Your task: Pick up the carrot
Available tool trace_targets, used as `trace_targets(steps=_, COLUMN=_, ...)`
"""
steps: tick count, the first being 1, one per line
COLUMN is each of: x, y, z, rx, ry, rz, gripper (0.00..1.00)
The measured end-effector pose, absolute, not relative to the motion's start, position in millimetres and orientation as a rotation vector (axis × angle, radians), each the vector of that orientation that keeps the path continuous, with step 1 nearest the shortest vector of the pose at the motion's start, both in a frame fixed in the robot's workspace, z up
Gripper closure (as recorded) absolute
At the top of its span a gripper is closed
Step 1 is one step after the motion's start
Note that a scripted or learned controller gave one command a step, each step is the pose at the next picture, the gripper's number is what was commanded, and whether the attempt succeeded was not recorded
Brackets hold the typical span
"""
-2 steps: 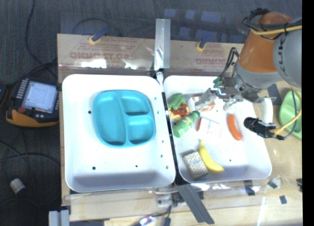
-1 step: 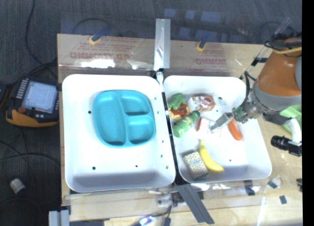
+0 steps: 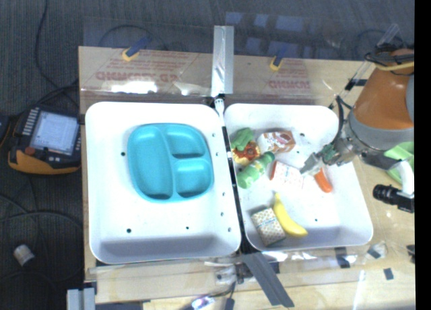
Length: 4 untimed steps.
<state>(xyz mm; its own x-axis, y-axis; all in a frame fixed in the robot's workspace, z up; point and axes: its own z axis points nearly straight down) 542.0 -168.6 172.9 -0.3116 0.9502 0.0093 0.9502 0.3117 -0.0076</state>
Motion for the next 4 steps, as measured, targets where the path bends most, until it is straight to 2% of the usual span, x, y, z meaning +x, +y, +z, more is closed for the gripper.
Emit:
trace_targets(steps=1, x=541.9, y=-168.7, z=172.9, rx=-1.836, ry=-2.535, rz=0.002, gripper=0.0)
trace_targets(steps=2, x=541.5, y=-175.7, z=182.4, rx=-1.957, ry=-2.45, rz=0.002, gripper=0.0)
trace_targets(steps=3, x=493.5, y=-201.0, z=136.9, rx=-1.765, ry=-2.591, rz=0.003, gripper=0.0)
trace_targets(steps=4, x=563.4, y=-223.3, z=252.6, rx=-1.796, ry=-2.574, rz=0.004, gripper=0.0)
